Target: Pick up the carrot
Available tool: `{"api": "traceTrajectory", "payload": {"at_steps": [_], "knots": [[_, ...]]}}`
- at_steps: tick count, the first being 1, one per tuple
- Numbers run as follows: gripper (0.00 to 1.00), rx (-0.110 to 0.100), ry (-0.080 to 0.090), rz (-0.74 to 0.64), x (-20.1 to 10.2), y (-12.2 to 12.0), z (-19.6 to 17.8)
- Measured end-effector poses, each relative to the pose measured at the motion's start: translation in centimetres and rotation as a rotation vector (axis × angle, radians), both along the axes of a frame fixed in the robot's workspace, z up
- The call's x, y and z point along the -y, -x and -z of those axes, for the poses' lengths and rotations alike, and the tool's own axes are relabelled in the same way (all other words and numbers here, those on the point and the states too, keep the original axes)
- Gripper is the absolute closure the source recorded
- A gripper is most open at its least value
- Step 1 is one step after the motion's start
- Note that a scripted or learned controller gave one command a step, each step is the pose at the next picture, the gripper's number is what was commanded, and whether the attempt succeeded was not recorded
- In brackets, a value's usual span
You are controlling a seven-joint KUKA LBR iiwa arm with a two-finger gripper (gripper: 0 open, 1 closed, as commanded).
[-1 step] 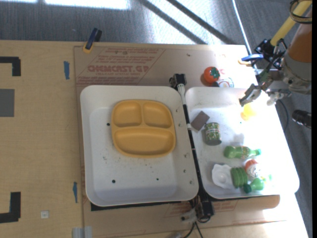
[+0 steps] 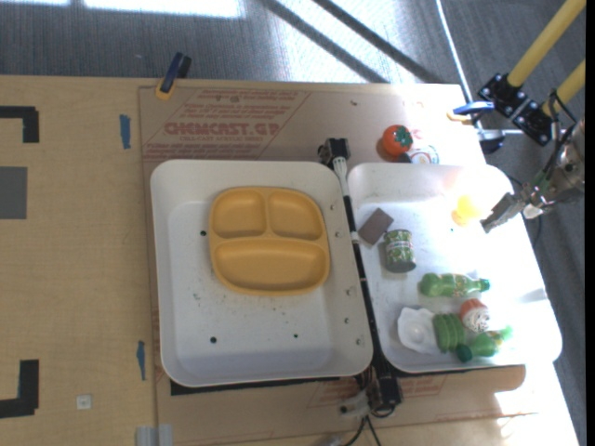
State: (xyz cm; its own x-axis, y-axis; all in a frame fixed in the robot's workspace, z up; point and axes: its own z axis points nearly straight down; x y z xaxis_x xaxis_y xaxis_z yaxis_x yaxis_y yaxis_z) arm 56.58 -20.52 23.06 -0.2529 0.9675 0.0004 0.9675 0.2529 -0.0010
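Counting the things gave two white bins side by side on the table. The left bin held one yellow divided plate with three compartments. The right bin held about eight small things: one grey block, one green can, one green bottle lying on its side, one white lump, two green pieces close together, one small yellow piece, and one orange-red and white piece. That last piece looked most like the carrot. It lay in the near right part of the right bin, touching the green pieces and just below the bottle. It was too small and too crowded to tell its long axis or which way it pointed.

The hand hung over the far right part of the right bin, just beside the yellow piece and well apart from the carrot. Whether it was spread or pressed together could not be told, and nothing showed in its grasp.

One red tomato toy sat beyond the right bin on a cardboard sheet with red print. The table was tan, with black tape marks at its left. Behind it ran grey floor streaked with sunlight.
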Motion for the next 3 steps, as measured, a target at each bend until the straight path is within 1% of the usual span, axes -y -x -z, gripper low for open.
{"api": "traceTrajectory", "payload": {"at_steps": [1,2,3], "knots": [[0.00,0.001,0.000,-0.113,0.2,5.5,2.9],[0.00,-0.001,-0.001,0.093,0.7,8.6,4.6],[0.00,-0.001,-0.002,0.150,0.2,8.7,6.0]]}}
